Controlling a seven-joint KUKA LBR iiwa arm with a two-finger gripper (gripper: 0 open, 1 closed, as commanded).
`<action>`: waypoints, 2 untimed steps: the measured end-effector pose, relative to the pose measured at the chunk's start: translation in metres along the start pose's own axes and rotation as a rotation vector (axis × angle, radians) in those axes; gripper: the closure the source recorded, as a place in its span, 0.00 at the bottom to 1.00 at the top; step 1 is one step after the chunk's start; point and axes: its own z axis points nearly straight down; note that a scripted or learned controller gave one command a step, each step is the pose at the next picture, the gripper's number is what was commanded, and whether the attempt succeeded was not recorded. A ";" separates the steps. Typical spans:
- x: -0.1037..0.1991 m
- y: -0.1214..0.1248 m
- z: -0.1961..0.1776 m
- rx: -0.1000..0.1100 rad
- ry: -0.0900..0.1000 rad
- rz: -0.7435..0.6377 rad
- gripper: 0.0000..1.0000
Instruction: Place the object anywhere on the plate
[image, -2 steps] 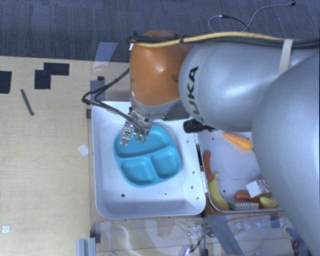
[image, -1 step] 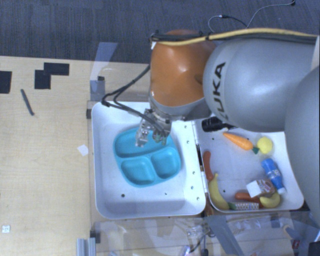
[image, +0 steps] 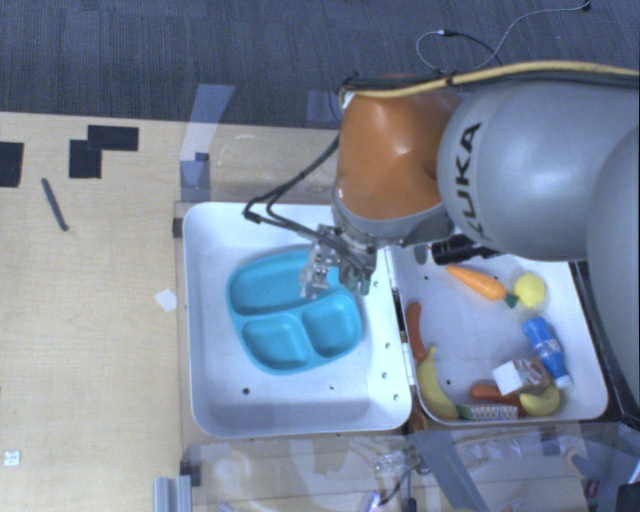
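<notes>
Camera view, from above: a blue three-compartment plate (image: 290, 315) lies in the left white bin (image: 210, 400), and the gripper (image: 322, 272) hangs over the plate's rim at about one o'clock; whether its jaws are apart or together, I cannot tell, and I see nothing held there. The right bin (image: 590, 400) at three o'clock holds a carrot (image: 476, 282), a lemon (image: 530, 290), a blue bottle (image: 545, 345) and bananas (image: 436, 385). All compartments look bare, so I judge the placing not yet done.
</notes>
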 end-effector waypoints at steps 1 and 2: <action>0.074 -0.022 -0.055 -0.001 -0.001 0.031 1.00; 0.055 0.033 -0.038 0.000 0.001 0.090 1.00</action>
